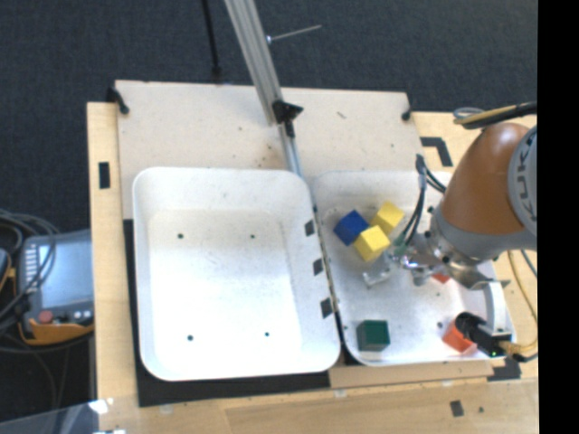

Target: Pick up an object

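Two white bins, left and right; in the right bin, two yellow blocks, far and near; one blue block; one green block; one orange block at the near right corner.

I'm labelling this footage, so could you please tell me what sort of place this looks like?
Probably a robotics lab test bench: a robot arm reaches over two white bins on a wooden bench, coloured blocks lie in the right bin, and a control pendant sits alongside.
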`<state>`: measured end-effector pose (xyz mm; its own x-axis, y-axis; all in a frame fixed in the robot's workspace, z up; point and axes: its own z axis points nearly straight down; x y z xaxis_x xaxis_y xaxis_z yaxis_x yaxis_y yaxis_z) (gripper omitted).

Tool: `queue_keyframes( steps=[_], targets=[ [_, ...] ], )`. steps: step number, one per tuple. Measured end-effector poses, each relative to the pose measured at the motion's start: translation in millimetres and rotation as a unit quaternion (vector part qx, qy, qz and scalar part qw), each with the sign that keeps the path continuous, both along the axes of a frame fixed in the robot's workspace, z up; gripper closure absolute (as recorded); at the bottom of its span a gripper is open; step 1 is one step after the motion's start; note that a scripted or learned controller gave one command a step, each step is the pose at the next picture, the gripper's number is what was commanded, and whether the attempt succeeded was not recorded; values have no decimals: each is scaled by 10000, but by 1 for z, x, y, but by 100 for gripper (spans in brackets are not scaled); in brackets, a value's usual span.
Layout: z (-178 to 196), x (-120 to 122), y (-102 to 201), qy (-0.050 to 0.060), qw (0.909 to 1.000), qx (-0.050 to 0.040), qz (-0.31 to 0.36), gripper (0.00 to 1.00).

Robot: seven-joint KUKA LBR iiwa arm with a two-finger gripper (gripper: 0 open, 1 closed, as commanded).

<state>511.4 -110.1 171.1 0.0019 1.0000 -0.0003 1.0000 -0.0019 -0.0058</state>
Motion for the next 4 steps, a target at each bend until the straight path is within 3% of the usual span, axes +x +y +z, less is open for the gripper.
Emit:
queue_keyframes(
  steps=[1, 2, 4],
  targets=[
    [-43, -2, 1, -6, 10000, -2, -4, 0],
    [-29, 0, 1, -51, 10000, 4, -37, 100],
    [80, -1, -2, -68, 10000, -4, 27, 100]
  ],
)
